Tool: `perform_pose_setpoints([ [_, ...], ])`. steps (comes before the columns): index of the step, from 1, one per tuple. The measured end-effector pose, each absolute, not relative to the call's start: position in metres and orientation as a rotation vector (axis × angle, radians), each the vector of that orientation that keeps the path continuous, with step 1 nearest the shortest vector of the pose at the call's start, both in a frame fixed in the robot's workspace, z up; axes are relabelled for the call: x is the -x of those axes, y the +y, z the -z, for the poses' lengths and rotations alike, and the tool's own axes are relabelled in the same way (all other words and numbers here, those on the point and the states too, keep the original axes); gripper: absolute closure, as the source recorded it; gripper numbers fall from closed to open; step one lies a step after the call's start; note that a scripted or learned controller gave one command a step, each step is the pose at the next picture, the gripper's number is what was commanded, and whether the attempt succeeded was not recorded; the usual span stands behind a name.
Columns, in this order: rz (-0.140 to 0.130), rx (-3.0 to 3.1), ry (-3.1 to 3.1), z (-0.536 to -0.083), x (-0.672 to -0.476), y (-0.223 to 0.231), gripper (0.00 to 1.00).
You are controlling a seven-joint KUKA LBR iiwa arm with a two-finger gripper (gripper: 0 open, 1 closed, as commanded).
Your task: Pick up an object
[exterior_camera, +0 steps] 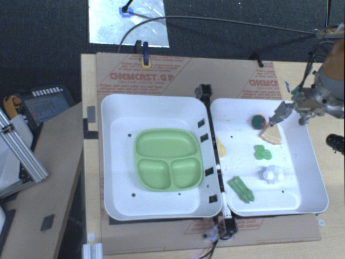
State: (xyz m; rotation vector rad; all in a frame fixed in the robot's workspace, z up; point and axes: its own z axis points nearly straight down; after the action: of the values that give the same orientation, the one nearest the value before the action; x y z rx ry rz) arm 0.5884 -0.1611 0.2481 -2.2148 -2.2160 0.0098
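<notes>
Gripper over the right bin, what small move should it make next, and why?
Probably a short descent toward the tan wedge. The gripper hangs just above the wedge and the dark green ball at the right bin's far end, with nothing seen between its fingers, so the pick looks not yet made.

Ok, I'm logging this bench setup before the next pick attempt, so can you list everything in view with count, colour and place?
Bins: two, white, side by side on the bench.
Divided tray: one, light green, three compartments, middle of the left bin.
Ball: one, dark green with red, upper part of the right bin.
Wedge: one, tan, just below the ball.
Small green piece: one, centre of the right bin.
White piece: one, below the green piece.
Long green piece: one, lower left of the right bin.
Yellowish piece: one, left edge of the right bin.
Clamp: one, blue and yellow, on the board's far edge.
Arm: one, grey with orange band, right side.
Gripper: one, over the ball and wedge.
</notes>
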Motion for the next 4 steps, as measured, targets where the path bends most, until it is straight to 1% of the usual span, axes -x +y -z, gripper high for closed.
perform_pose_setpoints([
  [1, 0.001, 2.218, -2.226, -0.255, -0.591, -0.161, 0.0],
  [2, -0.001, 2.217, -2.225, -0.208, -0.589, -0.151, 0.0],
  [3, -0.001, 2.219, -2.223, -0.147, -0.592, -0.154, 0.0],
  [4, -0.002, 2.218, -2.221, -0.091, -0.585, -0.146, 0.0],
])
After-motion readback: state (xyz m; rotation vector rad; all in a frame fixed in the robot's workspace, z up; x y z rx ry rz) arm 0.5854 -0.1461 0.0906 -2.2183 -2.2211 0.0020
